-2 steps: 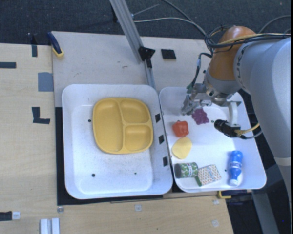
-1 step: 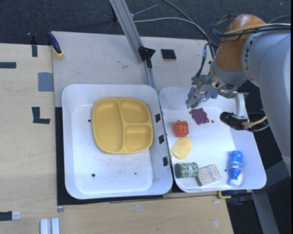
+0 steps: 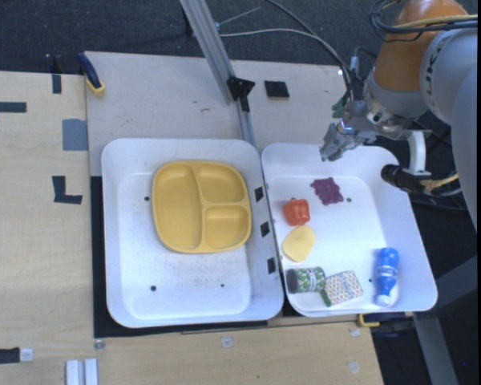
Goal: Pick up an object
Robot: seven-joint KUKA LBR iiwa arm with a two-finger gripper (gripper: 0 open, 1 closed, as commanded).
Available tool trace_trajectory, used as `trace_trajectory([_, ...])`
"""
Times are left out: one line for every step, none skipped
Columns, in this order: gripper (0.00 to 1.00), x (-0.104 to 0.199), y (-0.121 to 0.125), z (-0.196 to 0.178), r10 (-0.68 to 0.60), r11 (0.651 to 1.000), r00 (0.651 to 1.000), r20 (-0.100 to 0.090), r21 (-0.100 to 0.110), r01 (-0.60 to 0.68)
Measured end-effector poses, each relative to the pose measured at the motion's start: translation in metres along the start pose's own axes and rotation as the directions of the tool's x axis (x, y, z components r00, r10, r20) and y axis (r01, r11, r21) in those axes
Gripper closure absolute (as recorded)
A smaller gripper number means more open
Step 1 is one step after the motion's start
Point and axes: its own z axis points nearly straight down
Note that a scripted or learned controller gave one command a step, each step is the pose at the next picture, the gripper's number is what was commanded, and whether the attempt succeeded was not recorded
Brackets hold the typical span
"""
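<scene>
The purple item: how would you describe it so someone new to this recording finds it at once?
Look in the right bin, the one without the yellow divided plate. Near its far edge, just below the hand, lies the purple item. It is the only purple, ragged-edged, flat-looking piece; the neighbouring red object is rounder.

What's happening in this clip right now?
The arm's end effector hovers over the far edge of the right bin, carrying nothing. Below it lie a purple piece, a red item, a yellow item, a can, a small packet and a blue bottle. The left bin holds a yellow divided plate.
</scene>
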Motion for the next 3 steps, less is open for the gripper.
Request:
trace_trajectory([1.00, 0.000, 0.000, -0.005, 0.000, 1.000, 1.000, -0.001, 0.004, 0.000])
trace_trajectory([1.00, 0.052, -0.017, 0.004, -0.003, 1.000, 1.000, -0.002, 0.007, 0.003])
trace_trajectory([1.00, 0.107, -0.038, -0.007, -0.004, 1.000, 1.000, -0.003, 0.007, 0.004])
